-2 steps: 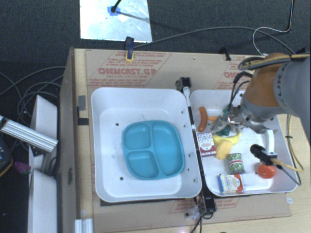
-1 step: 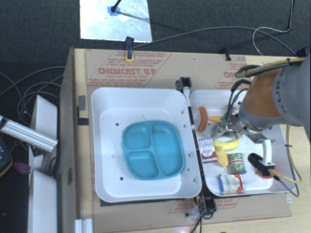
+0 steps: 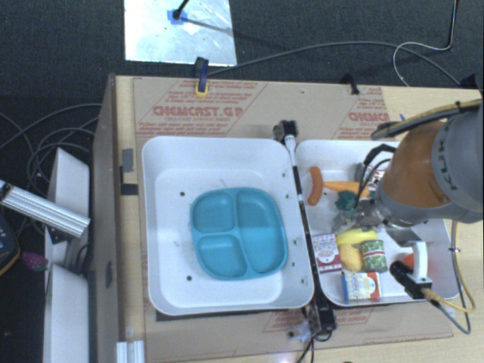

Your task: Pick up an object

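Blue divided plate (image 3: 239, 231) inside the left white bin (image 3: 162, 165), cardboard-covered bench (image 3: 227, 104) beneath.

Two shallow white bins sat side by side on a cardboard-covered bench (image 3: 227, 104). The left bin (image 3: 162, 203) held a blue divided plate (image 3: 239, 232) with four compartments. The grey arm (image 3: 431, 174), with its orange band, reached in from the right over the right bin (image 3: 321, 153), and its gripper (image 3: 355, 212) was low among the clutter there. Near the divider lay a hot dog (image 3: 314, 185), with a carrot (image 3: 344, 187) beside it and a small green item (image 3: 347, 200) just below. Toward the front were a yellow banana-like piece (image 3: 352, 247), a green can (image 3: 373, 255), a small printed card (image 3: 325, 251) and a carton (image 3: 360, 285).
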Tool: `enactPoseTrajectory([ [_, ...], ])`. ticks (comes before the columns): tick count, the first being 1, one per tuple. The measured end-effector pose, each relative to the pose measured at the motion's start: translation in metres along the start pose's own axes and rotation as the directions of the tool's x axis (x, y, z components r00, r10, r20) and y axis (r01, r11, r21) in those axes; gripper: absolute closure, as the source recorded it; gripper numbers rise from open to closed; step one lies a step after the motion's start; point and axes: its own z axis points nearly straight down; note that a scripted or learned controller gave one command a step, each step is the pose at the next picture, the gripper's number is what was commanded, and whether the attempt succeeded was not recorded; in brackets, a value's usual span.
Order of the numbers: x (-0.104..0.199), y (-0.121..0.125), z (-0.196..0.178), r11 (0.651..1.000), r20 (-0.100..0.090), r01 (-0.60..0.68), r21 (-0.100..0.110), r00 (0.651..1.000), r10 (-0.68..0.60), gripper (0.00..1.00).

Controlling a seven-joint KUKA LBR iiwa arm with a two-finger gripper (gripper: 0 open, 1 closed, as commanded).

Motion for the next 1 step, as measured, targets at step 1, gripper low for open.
enactPoseTrajectory([
  [1, 0.0052, -0.0002, -0.0087, 1.0, -0.014, 0.005, 0.01, 1.0, -0.005, 1.0],
])
